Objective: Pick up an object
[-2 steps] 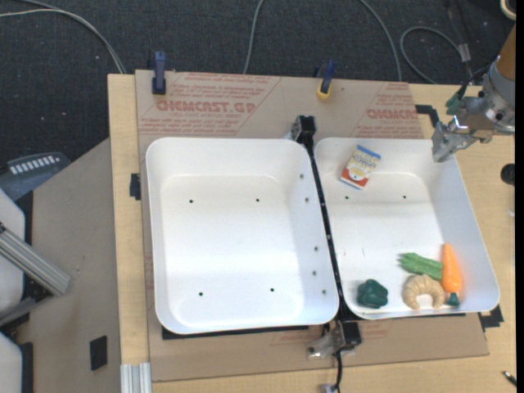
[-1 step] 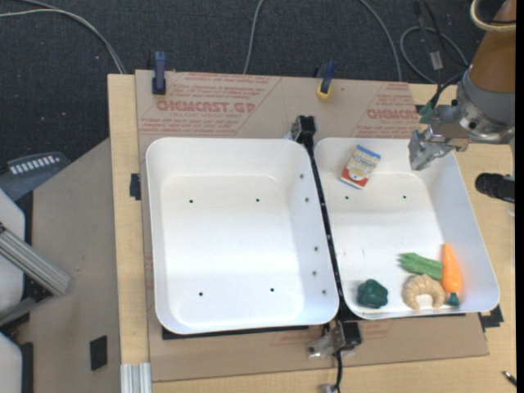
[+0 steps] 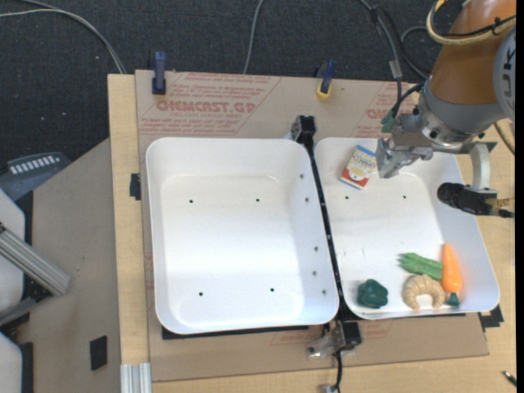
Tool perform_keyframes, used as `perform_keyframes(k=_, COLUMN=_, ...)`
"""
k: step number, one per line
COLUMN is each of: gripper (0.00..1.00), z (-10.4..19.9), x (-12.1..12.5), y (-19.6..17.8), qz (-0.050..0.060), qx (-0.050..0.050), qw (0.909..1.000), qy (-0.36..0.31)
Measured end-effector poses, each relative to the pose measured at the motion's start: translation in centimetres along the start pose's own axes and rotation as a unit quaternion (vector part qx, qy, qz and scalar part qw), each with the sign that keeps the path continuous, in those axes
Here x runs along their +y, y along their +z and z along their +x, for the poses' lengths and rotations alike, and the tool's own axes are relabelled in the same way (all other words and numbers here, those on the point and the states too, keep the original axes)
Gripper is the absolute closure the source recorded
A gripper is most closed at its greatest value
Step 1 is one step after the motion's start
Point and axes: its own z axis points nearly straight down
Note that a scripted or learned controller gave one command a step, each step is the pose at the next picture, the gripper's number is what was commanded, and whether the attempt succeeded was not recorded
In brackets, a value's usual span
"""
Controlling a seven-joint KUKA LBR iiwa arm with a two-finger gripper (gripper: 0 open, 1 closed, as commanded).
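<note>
Nearest the camera, along the front edge of the right bin, sits a small cluster of toy foods: a dark green broccoli-like piece toward the bin's front left, a pale tan croissant just to its right, an orange carrot standing along the croissant's right side, and a light green bean-like piece lying just behind the croissant and touching the carrot's left flank. The left bin lies beside it, the two bins meeting along a dark seam down the middle, and both rest on a brown board laid over the surface. Farther back, near the rear left corner of the right bin, a small white carton with red and blue print lies tilted on the bin floor. Just to its right the gripper hangs low over the bin, its dark fingers pointing downward right beside the carton; whether they are spread or closed cannot be told, and nothing is seen between them. Above it rises the grey wrist with its orange band. At the far edge of the board, a blue clamp and a yellow-and-blue clamp grip it, with cables trailing over the dark floor beyond.
</note>
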Motion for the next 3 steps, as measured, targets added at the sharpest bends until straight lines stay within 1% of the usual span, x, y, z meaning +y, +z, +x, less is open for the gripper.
perform_keyframes(k=1, gripper=1.00, z=4.7, x=-1.0, y=-0.3, qz=0.000, qx=0.000, qw=1.0000, qy=0.000)
perform_keyframes(k=2, gripper=1.00, z=10.9, x=-1.6, y=-0.2, qz=0.000, qx=0.000, qw=1.0000, qy=0.000)
perform_keyframes(k=3, gripper=1.00, z=16.7, x=-1.7, y=1.3, qz=0.001, qx=0.000, qw=1.0000, qy=0.000)
